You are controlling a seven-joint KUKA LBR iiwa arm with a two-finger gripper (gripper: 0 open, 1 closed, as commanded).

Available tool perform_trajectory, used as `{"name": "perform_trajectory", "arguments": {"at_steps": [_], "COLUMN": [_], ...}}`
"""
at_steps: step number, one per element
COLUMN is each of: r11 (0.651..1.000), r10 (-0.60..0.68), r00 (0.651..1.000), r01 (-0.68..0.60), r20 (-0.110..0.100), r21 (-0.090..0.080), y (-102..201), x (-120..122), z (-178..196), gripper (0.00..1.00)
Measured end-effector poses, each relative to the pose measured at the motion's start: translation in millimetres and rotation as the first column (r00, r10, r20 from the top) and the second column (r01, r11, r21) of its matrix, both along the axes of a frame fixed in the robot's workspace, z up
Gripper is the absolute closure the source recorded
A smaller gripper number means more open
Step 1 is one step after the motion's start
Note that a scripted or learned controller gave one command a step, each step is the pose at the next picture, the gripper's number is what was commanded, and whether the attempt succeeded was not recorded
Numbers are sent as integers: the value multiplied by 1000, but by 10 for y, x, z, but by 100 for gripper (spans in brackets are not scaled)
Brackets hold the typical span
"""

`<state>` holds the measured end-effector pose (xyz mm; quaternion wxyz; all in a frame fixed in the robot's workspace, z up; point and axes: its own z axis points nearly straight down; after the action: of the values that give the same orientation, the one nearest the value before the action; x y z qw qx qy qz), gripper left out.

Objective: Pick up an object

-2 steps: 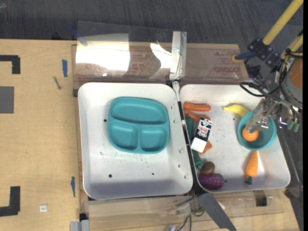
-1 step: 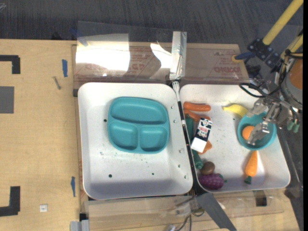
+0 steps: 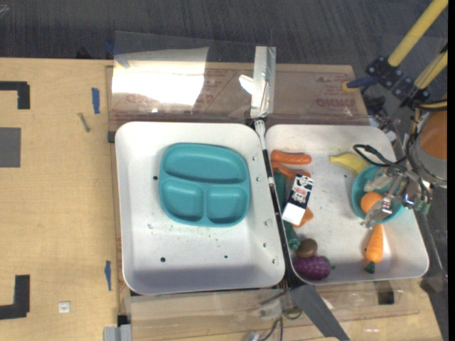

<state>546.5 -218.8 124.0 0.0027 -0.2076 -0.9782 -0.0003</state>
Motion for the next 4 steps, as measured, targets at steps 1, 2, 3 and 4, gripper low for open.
{"name": "perform_trajectory", "arguments": {"at_steps": [1, 2, 3, 4], "r11": [998, 960, 960, 961], "r10": [-64, -281, -281, -277], "r00": [998, 959, 959, 961], "r01": [65, 281, 281, 277], "r20": [16, 19, 29, 22], "r21": [-4, 2, -1, -2], "y": [-33, -9, -23, -38], "x": [39, 105, 127, 705], "z": [-250, -329, -212, 949], "gripper": [0, 0, 100, 100]}}
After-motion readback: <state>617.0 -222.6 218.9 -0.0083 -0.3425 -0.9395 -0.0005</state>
